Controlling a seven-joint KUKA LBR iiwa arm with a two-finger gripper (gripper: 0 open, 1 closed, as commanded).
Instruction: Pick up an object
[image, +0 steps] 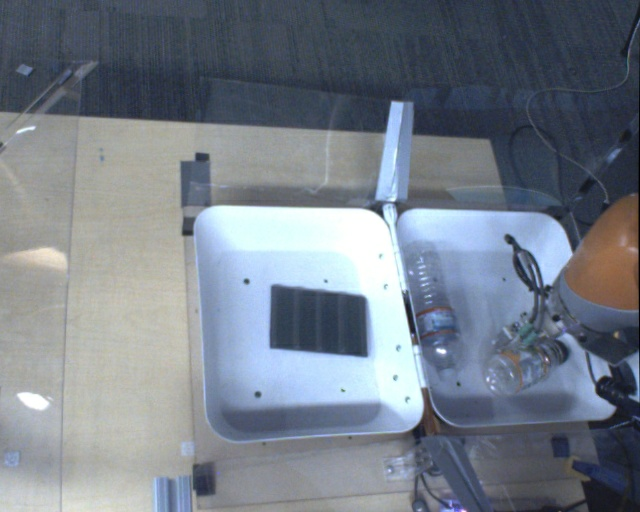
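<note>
**Desk:** What is seen on the bench (110, 330)?

**Photographer:** Two shallow white bins are set side by side. In the left bin (225, 240) a dark ribbed pad (319, 321) lies flat near the middle. In the right bin (560, 235) a clear plastic bottle (430, 305) is laid along the left wall, its cap end toward the bin's front edge.

**Desk:** And the arm?

**Photographer:** The arm (612, 270) is shown reaching in over the right bin's right edge, orange band uppermost. The gripper (530, 335) is lowered near the bin's front right corner, just above a second clear container (518, 368) lying on its side. Whether the jaws are open, closed or gripping cannot be told; they are lost in clutter and blur.

**Desk:** Anything in the way?

**Photographer:** A dark cable (524, 262) is looped down from the bin's rear toward the gripper. The bottle is kept apart, against the divider side.
</note>
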